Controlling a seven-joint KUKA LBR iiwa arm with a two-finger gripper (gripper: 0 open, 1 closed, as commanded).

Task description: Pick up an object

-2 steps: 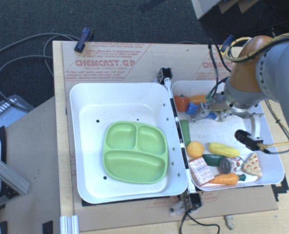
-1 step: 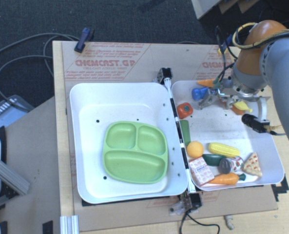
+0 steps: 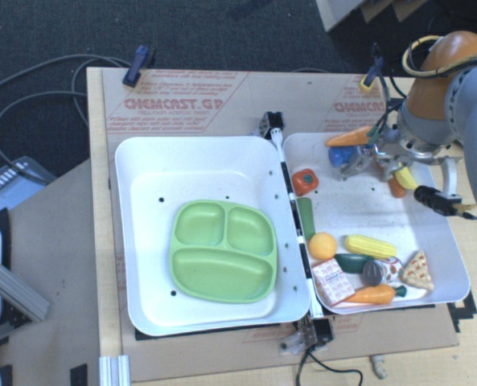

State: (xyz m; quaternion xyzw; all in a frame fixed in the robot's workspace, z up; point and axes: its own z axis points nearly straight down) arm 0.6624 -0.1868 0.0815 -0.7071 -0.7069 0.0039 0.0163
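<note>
Seemingly mid-reach, the claw (image 3: 365, 158) hung low over the right bin's (image 3: 455, 252) far corner; I cannot tell its state. A blue object (image 3: 339, 155) lay just beside it, a carrot (image 3: 350, 138) just beyond, probably the targets.

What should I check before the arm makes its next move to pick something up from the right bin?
1. End effector over the right bin: ok.
2. Anything seen held: cannot tell.
3. Items near it: blue piece and a carrot beside it: ok.
4. Other items lie crowded at the bin's near edge, corn and pizza slice among them: not ok for a clean grasp.
5. Green plate sits in the left bin, out of the way: ok.
</note>
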